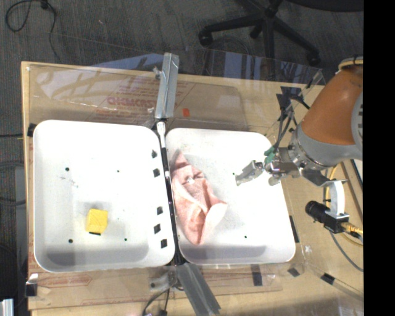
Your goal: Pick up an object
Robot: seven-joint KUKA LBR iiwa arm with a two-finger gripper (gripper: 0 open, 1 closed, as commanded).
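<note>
Dark grey carpeted floor (111, 31) along the top and down the left edge, crossed by thin black cables (24, 12) at the upper left. At top centre, the black star-shaped base of an office chair (265, 28), legs splayed across the carpet. Below that, a pale wooden counter (247, 99) under even, soft light, with a clear plastic sheet (92, 89) bearing faint red print laid over its far part and a metal bar (165, 86) running down the middle.
</note>
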